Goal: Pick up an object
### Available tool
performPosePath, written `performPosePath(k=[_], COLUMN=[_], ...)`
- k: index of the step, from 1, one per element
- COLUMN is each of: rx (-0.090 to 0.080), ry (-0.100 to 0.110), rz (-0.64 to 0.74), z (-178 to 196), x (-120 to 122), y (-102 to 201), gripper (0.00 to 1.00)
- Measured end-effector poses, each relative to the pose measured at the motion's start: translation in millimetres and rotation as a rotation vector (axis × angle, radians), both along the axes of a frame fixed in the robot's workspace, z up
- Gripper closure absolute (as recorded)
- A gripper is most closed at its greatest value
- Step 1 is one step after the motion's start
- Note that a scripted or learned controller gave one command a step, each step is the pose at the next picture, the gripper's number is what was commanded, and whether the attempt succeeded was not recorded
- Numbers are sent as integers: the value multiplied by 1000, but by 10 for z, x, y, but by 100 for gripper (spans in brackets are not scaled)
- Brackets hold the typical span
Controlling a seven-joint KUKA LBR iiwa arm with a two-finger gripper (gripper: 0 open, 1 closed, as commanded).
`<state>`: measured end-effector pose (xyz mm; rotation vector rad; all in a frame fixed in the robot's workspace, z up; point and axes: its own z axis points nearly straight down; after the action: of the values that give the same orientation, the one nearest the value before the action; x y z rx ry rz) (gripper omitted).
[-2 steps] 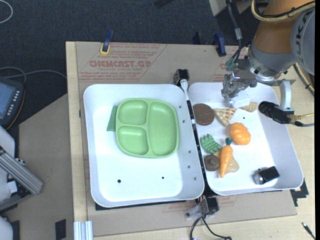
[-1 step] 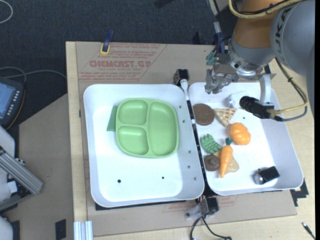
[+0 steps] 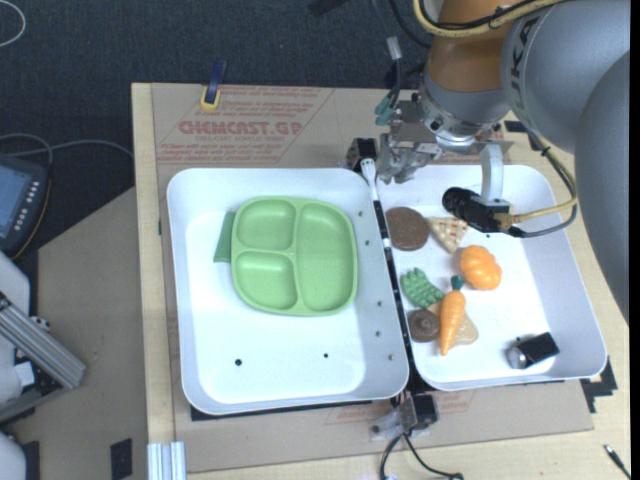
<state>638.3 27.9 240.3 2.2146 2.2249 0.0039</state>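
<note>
1. Claw (image 3: 398,168) is poised at the right bin's (image 3: 570,268) far left corner; its state cannot be told.
2. Brown disc (image 3: 407,228), orange pumpkin (image 3: 479,267) and carrot (image 3: 451,320) are contained in that bin, nearer than the claw.
3. Green divided plate (image 3: 295,255) is held in the left bin (image 3: 200,298), leftward of the claw.

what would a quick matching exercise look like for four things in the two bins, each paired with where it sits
Things:
1. green divided plate
2. carrot
3. small black block
4. brown round disc

Places:
A. near right corner of the right bin
B. far left part of the right bin, beside the divider
C. middle of the left bin
D. near left part of the right bin, below the green toy

Pairs: 1-C, 2-D, 3-A, 4-B
</note>
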Motion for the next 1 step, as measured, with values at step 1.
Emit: performPosePath(k=[1], rx=[0], ry=[1], rz=[-1], z=[-149], x=[76], y=[412], gripper=[100])
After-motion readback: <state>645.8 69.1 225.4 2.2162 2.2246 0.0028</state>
